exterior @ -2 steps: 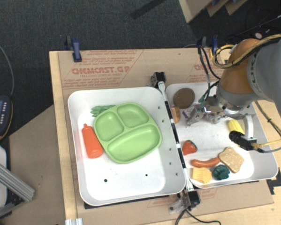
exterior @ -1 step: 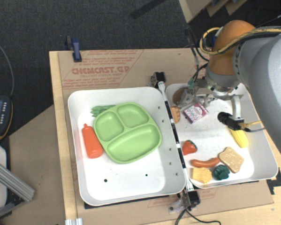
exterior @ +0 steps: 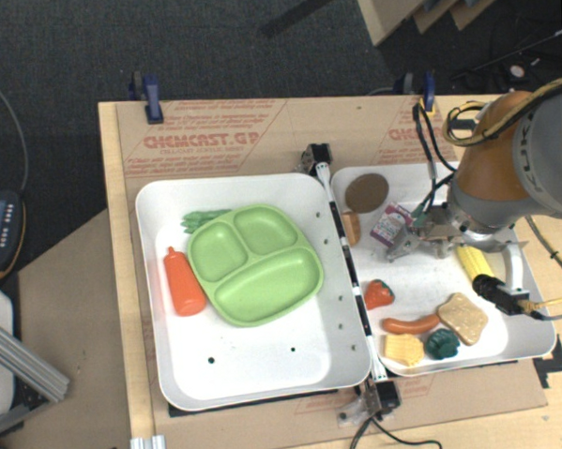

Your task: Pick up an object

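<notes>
Grey arm with orange band [exterior: 512,160] reaches in from frame right over the right white bin [exterior: 536,342]. Tool [exterior: 415,235] sits low beside a small purple-and-white crinkled packet [exterior: 389,228], centre-right; can't tell its jaw state. Looks like approach/grasp step; next needs a confirmed pinch, then lift.

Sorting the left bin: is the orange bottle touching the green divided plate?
Apart. The camera view shows a strip of white bin floor between the orange plastic bottle and the green three-compartment plate.

I note my grey arm [exterior: 541,158] with orange band, two white bins [exterior: 260,361], a green divided plate [exterior: 255,267], an orange bottle [exterior: 183,282] and a yellow corn cob [exterior: 473,259].
</notes>
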Robot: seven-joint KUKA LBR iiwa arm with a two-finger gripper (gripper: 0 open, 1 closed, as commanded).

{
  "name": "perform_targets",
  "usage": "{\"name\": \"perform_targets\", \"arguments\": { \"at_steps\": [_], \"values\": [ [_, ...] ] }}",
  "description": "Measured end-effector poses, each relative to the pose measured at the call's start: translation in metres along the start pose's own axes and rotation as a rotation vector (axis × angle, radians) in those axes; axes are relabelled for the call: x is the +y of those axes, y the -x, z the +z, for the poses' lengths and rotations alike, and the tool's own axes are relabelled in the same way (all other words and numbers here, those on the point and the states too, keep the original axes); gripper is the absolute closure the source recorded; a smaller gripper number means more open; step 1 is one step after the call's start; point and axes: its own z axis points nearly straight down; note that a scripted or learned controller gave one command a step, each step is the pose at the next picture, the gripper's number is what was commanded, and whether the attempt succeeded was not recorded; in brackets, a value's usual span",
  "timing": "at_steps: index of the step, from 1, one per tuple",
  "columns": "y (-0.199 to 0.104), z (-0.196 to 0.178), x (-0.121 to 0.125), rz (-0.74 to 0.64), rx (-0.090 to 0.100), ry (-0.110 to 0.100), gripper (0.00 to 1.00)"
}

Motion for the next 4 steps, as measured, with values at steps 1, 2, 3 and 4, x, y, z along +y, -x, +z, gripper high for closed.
{"name": "perform_targets", "arguments": {
  "at_steps": [1, 2, 3, 4],
  "values": [
    [0.020, -0.002, 0.093, -0.009, -0.003, 0.014, 0.00],
    [0.048, 0.000, 0.024, -0.001, 0.001, 0.001, 0.00],
    [0.072, 0.000, -0.026, -0.002, 0.001, 0.002, 0.00],
    [0.077, 0.001, -0.090, -0.002, 0.002, 0.001, 0.00]
  ]
}}
